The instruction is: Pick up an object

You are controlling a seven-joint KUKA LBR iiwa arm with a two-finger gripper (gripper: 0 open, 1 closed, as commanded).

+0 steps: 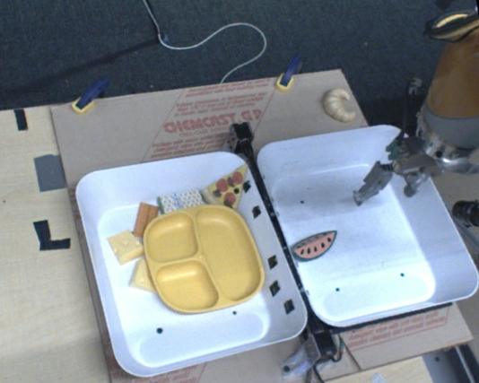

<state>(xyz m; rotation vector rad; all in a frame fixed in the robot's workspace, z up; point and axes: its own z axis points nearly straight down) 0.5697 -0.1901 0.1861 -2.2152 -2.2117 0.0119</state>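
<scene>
Pincer (385, 182) over right bin (437, 285), upper right part; fingers spread open, nothing between them. Watermelon slice toy (314, 245) lies flat on that bin's floor near its left wall, apart from pincer, below and left of it. Left bin (128, 341) holds a yellow divided plate (203, 257) with cracker-like pieces (126, 246) and pizza slice toy (229, 185) around its upper edge. Both bins on cardboard-covered counter (208, 114).

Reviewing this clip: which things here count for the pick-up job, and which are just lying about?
For the job:
gripper, over the right bin
watermelon slice, alone in the right bin
yellow divided plate in the left bin
flat toy food pieces around the plate

Lying about:
pale lump on the cardboard
white cable
</scene>
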